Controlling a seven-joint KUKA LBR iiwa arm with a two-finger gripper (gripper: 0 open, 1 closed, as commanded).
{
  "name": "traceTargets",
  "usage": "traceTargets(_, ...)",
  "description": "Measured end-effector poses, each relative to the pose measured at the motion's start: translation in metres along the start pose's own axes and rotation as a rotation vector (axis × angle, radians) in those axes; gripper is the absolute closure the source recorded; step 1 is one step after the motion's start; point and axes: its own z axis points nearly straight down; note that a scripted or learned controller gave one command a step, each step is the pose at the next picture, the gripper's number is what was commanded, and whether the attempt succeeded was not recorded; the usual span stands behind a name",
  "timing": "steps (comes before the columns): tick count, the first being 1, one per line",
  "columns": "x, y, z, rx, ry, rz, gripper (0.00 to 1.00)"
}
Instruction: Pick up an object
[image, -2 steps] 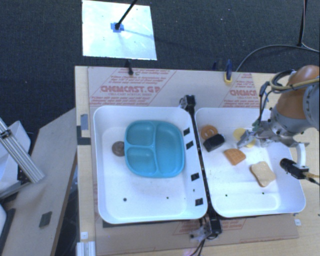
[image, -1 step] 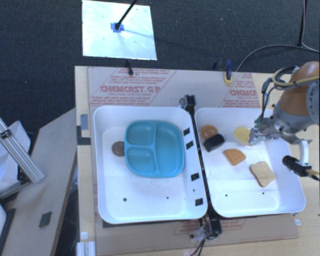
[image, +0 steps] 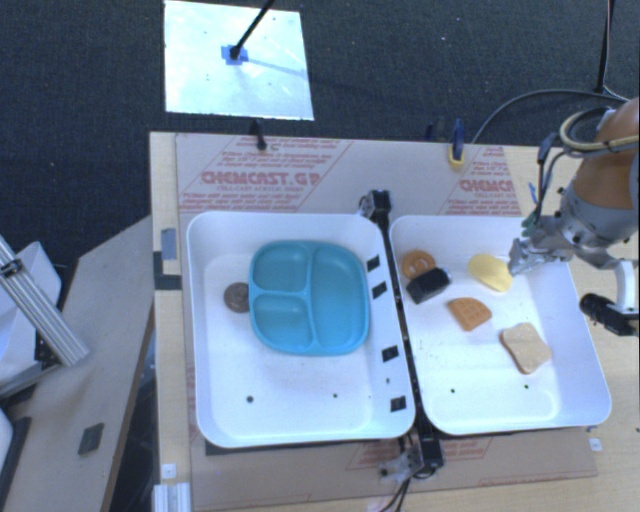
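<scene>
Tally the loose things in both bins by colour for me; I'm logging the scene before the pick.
Blue: 1, the divided plate in the left bin
Grey-brown: 1, the round disc beside the plate
Orange: 2, the ring piece and the wedge in the right bin
Black: 1, the block
Yellow: 1, the lump
Tan: 1, the bread slice
Total: 7

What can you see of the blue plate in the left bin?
The blue plate is a light-blue, rounded-square tray, plastic by its look, with three compartments: two above, one wide below. It lies flat, face up, near the middle of the left bin. A small round grey-brown disc sits at its left edge.
</scene>
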Motion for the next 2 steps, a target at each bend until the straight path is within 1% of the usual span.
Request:
traceTargets(1,-0.004,0.001,-0.065,-0.003,-0.001,-0.001,1.00)
traceTargets(2,-0.004,0.003,-0.116,-0.002,-0.001,-0.002,1.00)
